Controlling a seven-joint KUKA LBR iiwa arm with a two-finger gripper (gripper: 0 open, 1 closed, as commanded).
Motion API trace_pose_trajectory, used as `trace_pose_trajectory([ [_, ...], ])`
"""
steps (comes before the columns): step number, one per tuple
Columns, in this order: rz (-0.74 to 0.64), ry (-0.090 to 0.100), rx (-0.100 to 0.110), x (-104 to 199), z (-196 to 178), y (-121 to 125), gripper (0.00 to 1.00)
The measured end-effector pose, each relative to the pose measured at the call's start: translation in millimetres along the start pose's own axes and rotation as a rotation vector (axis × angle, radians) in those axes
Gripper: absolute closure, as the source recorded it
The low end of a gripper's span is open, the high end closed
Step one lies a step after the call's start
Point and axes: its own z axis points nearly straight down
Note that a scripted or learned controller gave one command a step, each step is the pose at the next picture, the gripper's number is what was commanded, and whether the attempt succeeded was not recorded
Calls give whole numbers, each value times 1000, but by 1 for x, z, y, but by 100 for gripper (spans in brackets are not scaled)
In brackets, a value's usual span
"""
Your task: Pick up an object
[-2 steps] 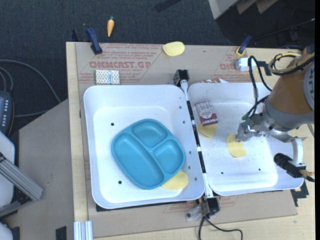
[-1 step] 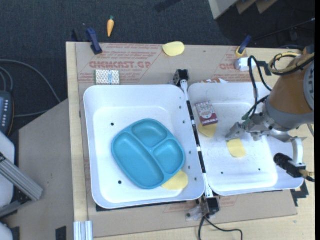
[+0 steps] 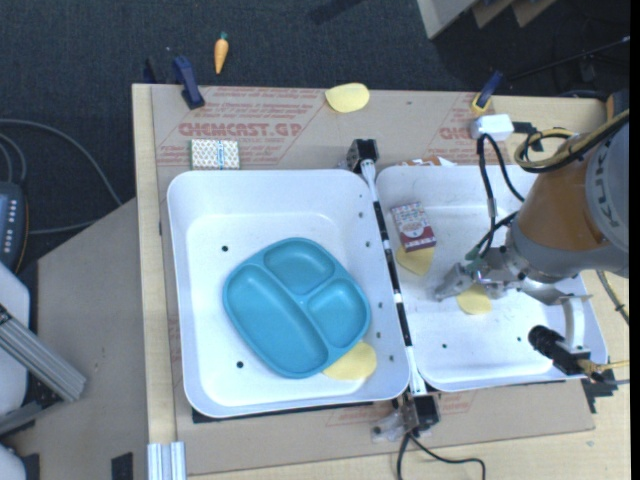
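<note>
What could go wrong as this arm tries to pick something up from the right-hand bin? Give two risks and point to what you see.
1. The gripper is low among a small yellow piece, another yellow piece and a red-and-white box. It might nudge one aside or close on none.
2. These objects lie near the divider between the bins, so a push could jam one against it.

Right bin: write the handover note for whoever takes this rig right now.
Gripper: down inside the right bin, by a yellow piece; whether it grips anything cannot be told.
Right bin also holds a small red-and-white box near the divider, with another yellow piece just below it.
Left bin: blue divided plate, and a yellow piece at its lower edge.
Done: the arm has reached in.
Left: a confirmed grasp and lift.
</note>
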Motion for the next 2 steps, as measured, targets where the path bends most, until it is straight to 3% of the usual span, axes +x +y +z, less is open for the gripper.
trace_pose_trajectory([
  [1,1,-2,-3,-1,-10,1,100],
  [2,1,-1,-3,-1,-10,1,0],
])
